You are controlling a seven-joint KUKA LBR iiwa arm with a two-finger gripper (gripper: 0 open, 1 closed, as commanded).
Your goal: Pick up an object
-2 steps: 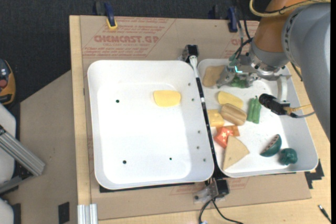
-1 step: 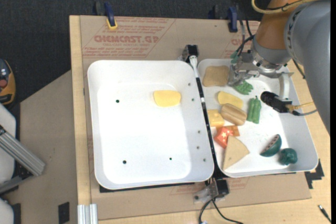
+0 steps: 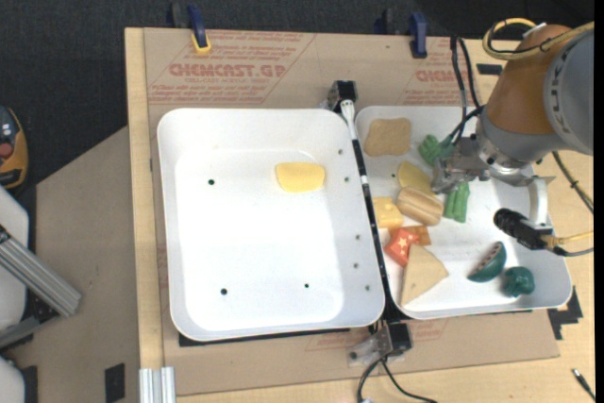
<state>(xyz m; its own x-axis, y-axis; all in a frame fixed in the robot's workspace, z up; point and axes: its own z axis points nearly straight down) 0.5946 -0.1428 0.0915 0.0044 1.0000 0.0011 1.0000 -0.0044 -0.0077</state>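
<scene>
My gripper (image 3: 455,175) hangs low over the right bin (image 3: 528,297), at its upper middle, right by a green toy (image 3: 457,201) and another green piece (image 3: 431,149). Around it lie a tan bread slice (image 3: 388,136), a yellow piece (image 3: 412,175), a bread roll (image 3: 419,205), a yellow block (image 3: 387,214), a red piece (image 3: 403,243) and a tan wedge (image 3: 422,276). A watermelon slice (image 3: 487,262) and a teal object (image 3: 518,279) lie at the bin's lower right. A yellow object (image 3: 300,176) lies alone in the left bin (image 3: 189,231).
A black cylinder (image 3: 514,226) on the arm juts over the right bin's right side. Blue clamps (image 3: 197,26) hold the cardboard base at the back. Cables run along the bench's right edge.
</scene>
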